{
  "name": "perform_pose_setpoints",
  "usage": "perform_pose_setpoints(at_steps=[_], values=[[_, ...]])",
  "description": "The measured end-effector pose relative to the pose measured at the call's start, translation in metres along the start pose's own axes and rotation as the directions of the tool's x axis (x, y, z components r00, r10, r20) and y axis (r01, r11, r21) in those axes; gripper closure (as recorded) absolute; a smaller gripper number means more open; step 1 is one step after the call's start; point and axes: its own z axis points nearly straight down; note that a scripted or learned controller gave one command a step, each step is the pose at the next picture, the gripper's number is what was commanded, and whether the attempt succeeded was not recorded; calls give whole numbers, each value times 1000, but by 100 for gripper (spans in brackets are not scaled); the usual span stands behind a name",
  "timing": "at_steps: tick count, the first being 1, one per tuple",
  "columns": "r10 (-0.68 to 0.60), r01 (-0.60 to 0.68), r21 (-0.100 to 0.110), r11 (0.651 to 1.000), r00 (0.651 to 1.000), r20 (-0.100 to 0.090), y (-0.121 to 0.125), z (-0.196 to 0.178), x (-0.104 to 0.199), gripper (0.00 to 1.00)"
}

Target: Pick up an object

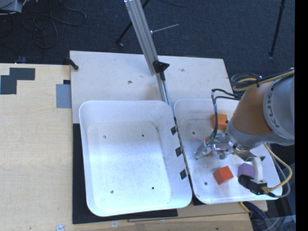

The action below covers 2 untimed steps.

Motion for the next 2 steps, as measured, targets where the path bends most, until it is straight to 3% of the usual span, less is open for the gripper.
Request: perform_pose_setpoints(at_steps=[1, 2], values=[[-1, 1, -5, 1000, 1000, 1, 56, 16, -7, 0], [0, 0, 1, 1000, 1000, 0, 7, -8, -4, 0]])
